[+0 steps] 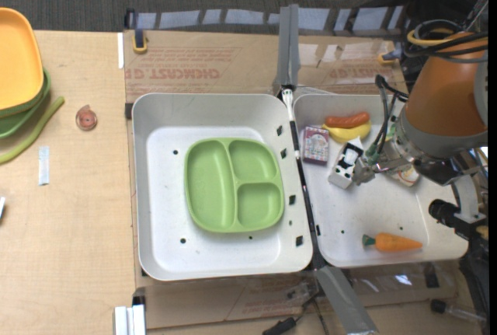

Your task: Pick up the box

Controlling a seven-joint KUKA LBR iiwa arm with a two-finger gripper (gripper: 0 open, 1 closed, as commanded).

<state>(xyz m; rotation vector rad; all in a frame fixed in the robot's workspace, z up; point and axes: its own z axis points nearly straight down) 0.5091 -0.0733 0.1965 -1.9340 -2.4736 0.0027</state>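
A small box (315,145) with a pink and purple printed face lay near the back left corner of the right white bin (404,252), its long axis running roughly front to back. Its print was too small to read. The gripper (346,167) hung just right of it, whether open or closed could not be told. Cardboard (202,65) behind the bins bore upside-down red lettering, apparently "CHEMCAST". A green divided plate (233,184) sat in the left bin (155,170).

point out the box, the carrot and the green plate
box (315,145), camera view, middle of its pink printed face
carrot (398,243), camera view, middle of its orange body
green plate (233,184), camera view, ridge between its compartments
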